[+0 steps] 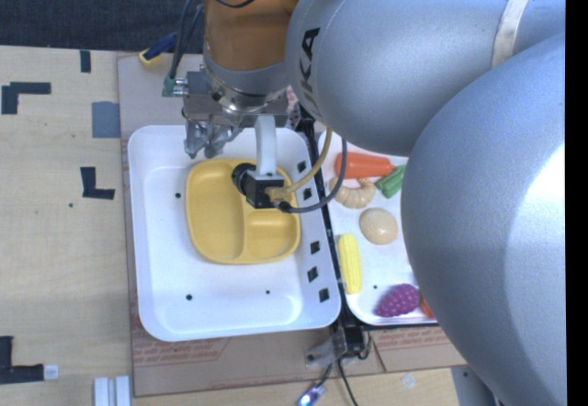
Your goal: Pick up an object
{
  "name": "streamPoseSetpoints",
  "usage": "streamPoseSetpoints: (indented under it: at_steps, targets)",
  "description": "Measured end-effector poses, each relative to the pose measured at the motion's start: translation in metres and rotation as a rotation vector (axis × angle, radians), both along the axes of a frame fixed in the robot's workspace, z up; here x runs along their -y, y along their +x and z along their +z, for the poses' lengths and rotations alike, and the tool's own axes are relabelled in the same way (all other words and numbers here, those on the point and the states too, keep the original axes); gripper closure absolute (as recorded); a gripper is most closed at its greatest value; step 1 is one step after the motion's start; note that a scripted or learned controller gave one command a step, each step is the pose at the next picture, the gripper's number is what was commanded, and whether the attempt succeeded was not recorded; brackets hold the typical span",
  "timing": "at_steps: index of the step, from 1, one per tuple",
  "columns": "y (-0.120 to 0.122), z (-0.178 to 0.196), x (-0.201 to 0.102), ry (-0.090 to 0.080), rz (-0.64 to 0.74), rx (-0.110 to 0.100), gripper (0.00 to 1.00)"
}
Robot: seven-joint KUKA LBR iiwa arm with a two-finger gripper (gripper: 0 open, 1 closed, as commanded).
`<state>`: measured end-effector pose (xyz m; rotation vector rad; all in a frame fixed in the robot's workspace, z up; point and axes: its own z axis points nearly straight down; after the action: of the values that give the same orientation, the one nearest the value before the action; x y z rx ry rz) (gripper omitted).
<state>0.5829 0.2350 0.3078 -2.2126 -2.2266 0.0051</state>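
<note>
Camera view: dark letters are running down the grey arm [386, 55], just above and to the right of the jaws. Only the end of the brand is showing clearly, reading "KA". No other readable writing is showing, and the black angled marks on the wooden bench [55, 211], well to the left of the jaws, are not forming words.

The gripper [208, 145] is hanging below the orange band, over the far part of the left bin [156, 239]. Whether the jaws are released or clenched I cannot tell from this slant, and nothing is showing between them.

The yellow plate [230, 220] is lying flat in the left bin, directly under the jaws and reaching from them toward the near side. Its far rim is sitting just below the jaws, and I cannot tell if they are touching. The plate is a rounded shape, a little longer than wide. Its long axis is running from the jaws toward the near right. A raised ridge is dividing it, with the bigger compartment on the left.

To the right of the jaws, the right bin [367, 314] is holding a carrot [363, 163], a pale egg-like piece [378, 226], a corn cob [349, 262] and purple grapes [398, 299]. All of these are lying well apart from the jaws.
</note>
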Motion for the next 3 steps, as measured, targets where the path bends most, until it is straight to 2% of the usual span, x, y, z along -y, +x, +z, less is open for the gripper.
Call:
streamPoseSetpoints:
  at_steps: [1, 2, 3]
  targets:
    - [-0.078, 0.091, 0.001, 0.004, -0.001, 0.005, 1.0]
    - [-0.059, 0.237, 0.001, 0.007, -0.002, 0.02, 1.0]
    - [-0.102, 0.144, 0.002, -0.004, -0.004, -0.007, 1.0]
